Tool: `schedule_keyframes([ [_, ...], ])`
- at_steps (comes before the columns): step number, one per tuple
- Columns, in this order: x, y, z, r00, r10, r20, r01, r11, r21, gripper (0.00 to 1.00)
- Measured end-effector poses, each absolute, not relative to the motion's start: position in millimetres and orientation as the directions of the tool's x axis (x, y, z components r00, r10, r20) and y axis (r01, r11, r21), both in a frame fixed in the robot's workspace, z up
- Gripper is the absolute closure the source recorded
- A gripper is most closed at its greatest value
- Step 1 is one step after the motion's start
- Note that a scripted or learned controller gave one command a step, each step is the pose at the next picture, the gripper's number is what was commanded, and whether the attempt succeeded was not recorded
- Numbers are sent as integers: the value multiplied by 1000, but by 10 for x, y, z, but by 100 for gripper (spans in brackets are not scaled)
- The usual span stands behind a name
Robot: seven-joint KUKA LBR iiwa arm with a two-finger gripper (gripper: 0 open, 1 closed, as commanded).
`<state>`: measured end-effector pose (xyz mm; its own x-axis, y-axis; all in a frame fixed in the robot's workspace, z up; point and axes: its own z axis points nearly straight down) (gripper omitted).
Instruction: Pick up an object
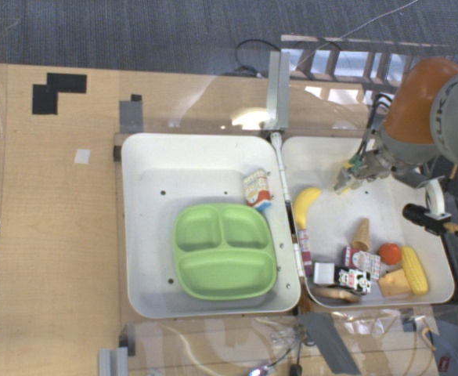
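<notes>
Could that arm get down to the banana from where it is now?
Probably yes. The banana lies by itself at the right bin's left side, nothing on top, and the gripper hangs just beside it.

I see the arm [448,120] coming in from the right edge of the view, upper right quadrant. The orange band [416,100] sits above the wrist and faces the camera, with the grey link behind it running off frame to the right. The wrist points down and to the left. The tool [352,172] sits at the end, low and tilted the same way, its tip toward the left. It's small and dark in my feed, with a greenish spot on it; I can't resolve its state. A cable [369,124] runs along the wrist toward the tool.
</notes>
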<state>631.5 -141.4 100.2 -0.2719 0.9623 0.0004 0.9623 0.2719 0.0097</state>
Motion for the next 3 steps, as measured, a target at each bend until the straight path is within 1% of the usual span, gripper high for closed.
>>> schedule_keyframes([
  [1, 6563, -998, 1957, -176, 984, -2, 984, 176, 9, 100],
  [2, 6702, -365, 2165, -268, 963, -1, 963, 268, 7, 100],
  [3, 6702, -424, 1868, -571, 821, -4, 821, 571, 7, 100],
])
